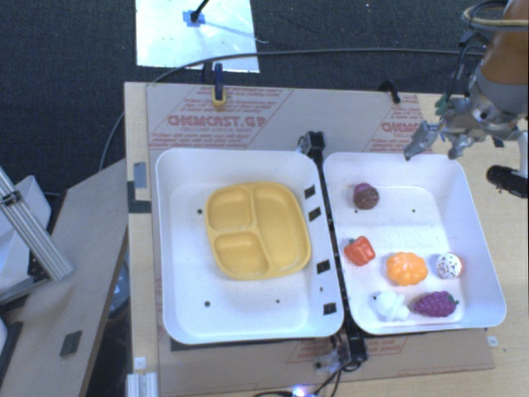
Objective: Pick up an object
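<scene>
On the bench, two white bins [178,222] hold one yellow tray [256,230] and six toys [407,269], jaws [436,141] spread wide above.

Two bins sit side by side — the left bin [178,222] holds a divided tray [256,228], the right bin [475,222] a round fruit [366,196] at the back, a pepper [359,251], a pumpkin [407,269] and a speckled ball [449,265] mid-row, a small figure [390,306] and grapes [436,304] in front.

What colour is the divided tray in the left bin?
Yellow; the divided tray shows plainly in the camera view.
</scene>
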Motion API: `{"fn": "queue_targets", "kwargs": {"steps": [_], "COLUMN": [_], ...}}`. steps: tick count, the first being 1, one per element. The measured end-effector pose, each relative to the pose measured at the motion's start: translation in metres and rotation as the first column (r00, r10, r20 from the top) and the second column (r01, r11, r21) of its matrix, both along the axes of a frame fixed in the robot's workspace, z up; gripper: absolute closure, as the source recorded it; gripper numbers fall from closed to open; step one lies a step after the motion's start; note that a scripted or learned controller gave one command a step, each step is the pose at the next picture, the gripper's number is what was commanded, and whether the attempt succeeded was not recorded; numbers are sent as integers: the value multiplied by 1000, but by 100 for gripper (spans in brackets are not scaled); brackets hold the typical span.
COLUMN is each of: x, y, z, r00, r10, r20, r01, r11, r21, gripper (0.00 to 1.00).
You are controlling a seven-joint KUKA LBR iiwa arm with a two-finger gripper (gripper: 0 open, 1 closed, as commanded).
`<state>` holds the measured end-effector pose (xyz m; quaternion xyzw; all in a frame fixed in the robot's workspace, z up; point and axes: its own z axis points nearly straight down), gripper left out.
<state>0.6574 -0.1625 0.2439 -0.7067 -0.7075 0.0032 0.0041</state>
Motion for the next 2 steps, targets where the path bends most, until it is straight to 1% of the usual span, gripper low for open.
{"fn": "queue_targets", "kwargs": {"steps": [1, 2], "x": [2, 8], "y": [1, 9], "z": [8, -47], "r00": [1000, 1000], "r10": [2, 5], "r20": [12, 9], "r01": [-2, -5], "r11": [1000, 1000], "r21": [-2, -1], "gripper": [0, 0]}}
